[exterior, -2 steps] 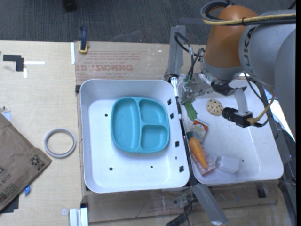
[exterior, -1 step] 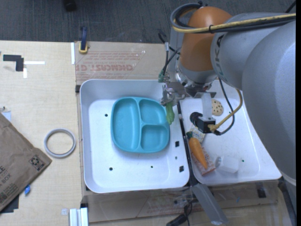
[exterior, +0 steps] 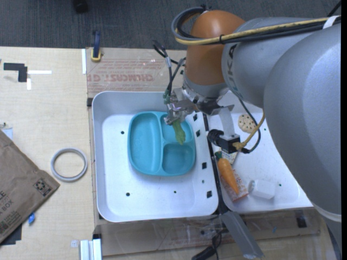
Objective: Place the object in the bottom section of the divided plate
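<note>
Green, soft-looking and elongated, the object (exterior: 179,132) hangs from the end effector (exterior: 175,121), pinched between its fingers over the blue plastic divided plate (exterior: 145,145) in the left white bin (exterior: 108,199). It dangles above the divider ridge near the right-hand sections, so releasing here could drop it across the ridge or into the wrong section.

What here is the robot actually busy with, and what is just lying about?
In the job: gripper, green object hanging from it, blue divided plate.
Lying about: carrot, cracker, white block, tape ring, cardboard box.
</note>
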`<control>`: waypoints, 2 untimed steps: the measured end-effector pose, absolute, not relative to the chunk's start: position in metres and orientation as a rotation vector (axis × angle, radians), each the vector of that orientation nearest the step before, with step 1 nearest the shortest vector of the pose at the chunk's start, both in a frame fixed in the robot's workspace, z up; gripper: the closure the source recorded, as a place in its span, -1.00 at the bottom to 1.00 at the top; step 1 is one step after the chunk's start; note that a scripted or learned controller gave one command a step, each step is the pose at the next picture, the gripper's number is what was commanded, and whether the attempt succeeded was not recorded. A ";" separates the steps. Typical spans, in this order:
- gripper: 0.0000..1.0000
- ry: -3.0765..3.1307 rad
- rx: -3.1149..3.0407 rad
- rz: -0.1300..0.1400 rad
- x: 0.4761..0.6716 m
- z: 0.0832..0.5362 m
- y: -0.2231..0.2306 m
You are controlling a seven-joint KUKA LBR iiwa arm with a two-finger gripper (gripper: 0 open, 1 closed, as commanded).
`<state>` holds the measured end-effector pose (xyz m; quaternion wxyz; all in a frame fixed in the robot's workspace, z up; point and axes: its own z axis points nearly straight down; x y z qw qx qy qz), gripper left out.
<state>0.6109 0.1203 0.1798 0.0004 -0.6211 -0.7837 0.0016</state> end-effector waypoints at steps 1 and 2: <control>1.00 -2.347 -2.086 0.007 0.549 0.193 0.209; -1.00 -2.346 -2.088 0.007 0.549 0.193 0.208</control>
